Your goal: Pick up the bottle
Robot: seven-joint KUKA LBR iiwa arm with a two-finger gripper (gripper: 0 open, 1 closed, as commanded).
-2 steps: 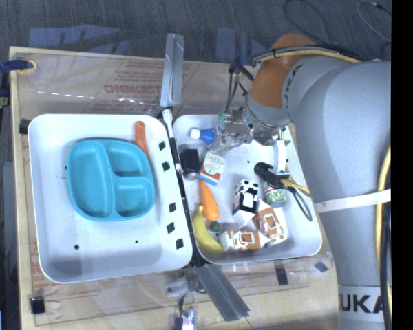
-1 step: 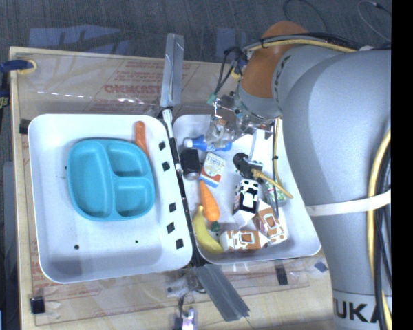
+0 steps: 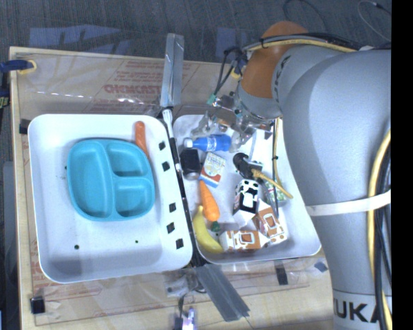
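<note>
From my remote station I read the claw [image 3: 224, 124] as poised low over the far end of the right bin [image 3: 299, 236], its metal fingers splayed to either side of the bottle [image 3: 212, 144], though whether they actually pinch it I cannot tell. The bottle, clear with a blue label, lies on its side just at 6 o'clock from the claw, near the bin's 12 o'clock rim. At 8 o'clock from the bottle sits a small black block [image 3: 190, 161]; at 6 o'clock a small white-and-orange carton [image 3: 213, 169]. Farther toward 6 o'clock lie a carrot [image 3: 208, 203], a banana [image 3: 205, 236], a black-and-white patterned box [image 3: 246, 197] and a brown printed package [image 3: 256, 234]. The arm [image 3: 330, 136], grey with an orange band, fills the 3 o'clock side. The left bin [image 3: 55, 253] holds a blue divided tray [image 3: 112, 179] and, at its 1 o'clock corner, a second carrot [image 3: 140, 136]. Both bins rest on the desk [image 3: 89, 81].
</note>
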